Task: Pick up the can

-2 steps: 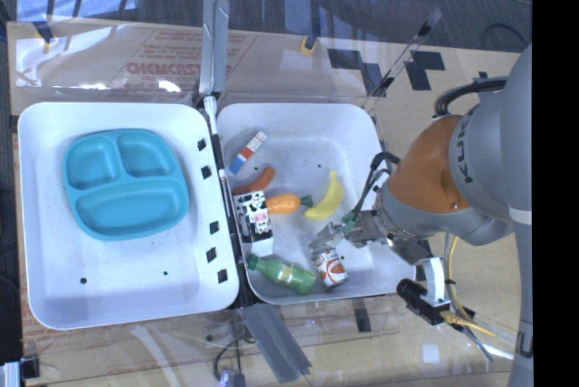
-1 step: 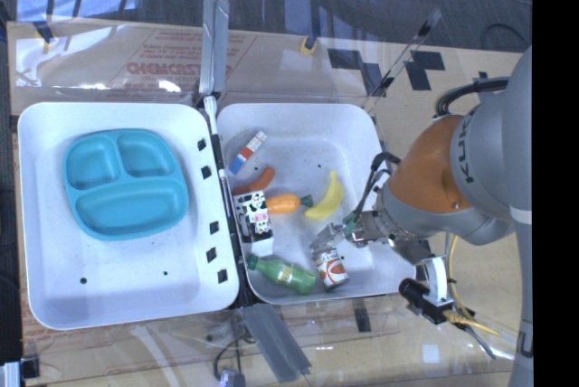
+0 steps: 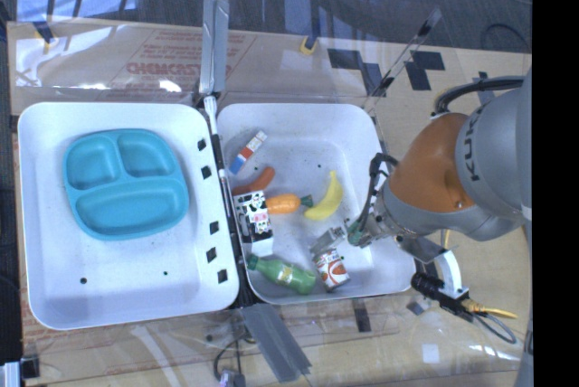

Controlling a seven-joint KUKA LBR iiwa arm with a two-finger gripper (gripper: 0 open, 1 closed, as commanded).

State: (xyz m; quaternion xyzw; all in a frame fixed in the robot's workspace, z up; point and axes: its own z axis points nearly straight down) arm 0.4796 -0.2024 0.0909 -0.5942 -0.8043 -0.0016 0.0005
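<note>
The can [image 3: 334,269] lies in the right bin [image 3: 298,118], close to the front wall and toward the right corner. It is small, red and white, and looks tipped on its side. It is likely light and hard, with smooth round sides that could slip or roll. The best place to hold it looks like across its round middle, one finger on each side.

The hand [image 3: 336,239] is just above the can, very near it. The picture does not show clearly if the hand is wide or narrow, so one cannot tell. Nothing is seen held in it.

A green bottle [image 3: 283,273] lies just left of the can, almost touching. A banana [image 3: 327,198] and a carrot [image 3: 282,204] sit farther back. The front wall is close, so room is tight there. Straight up is open.
</note>
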